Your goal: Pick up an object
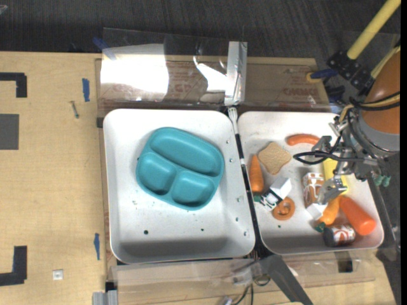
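My gripper (332, 188) hangs low over the right side of the right bin (280, 127), among the objects there. Right beside it lie a yellow piece (330, 168), a striped brown and white packet (312, 187) and an orange bottle (357, 215). A small can (338, 236) rests at the bin's front right. Further left are a tan bread slice (274, 157), an orange carrot (255, 174), an orange ring (284, 209), a white and black item (275, 193) and a red sausage (301, 140). Nothing shows clearly held in the gripper.
The left bin (121, 189) holds a teal divided plate (180, 167). A clear plastic sheet and taped cardboard (191, 75) lie behind the bins. The arm's cables (318, 151) hang over the right bin. A yellow pole (375, 21) slants at the top right.
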Robot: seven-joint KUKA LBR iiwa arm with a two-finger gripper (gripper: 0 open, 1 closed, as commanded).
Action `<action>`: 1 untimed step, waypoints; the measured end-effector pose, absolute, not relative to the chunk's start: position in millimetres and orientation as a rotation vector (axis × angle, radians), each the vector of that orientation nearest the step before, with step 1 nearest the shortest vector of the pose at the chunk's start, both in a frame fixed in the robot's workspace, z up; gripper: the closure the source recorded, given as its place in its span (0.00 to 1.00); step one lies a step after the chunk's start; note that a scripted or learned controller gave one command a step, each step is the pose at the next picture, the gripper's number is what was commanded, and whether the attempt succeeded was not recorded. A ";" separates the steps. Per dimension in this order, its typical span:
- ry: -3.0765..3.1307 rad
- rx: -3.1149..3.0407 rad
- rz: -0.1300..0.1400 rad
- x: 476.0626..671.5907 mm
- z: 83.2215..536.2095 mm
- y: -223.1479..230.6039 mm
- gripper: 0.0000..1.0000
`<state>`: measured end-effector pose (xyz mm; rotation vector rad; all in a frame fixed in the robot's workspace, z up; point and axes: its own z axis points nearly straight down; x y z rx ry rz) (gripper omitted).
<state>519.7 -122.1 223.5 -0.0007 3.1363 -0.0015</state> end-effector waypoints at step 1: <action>3.126 0.105 -0.004 503.6 89.2 -156.7 0.00</action>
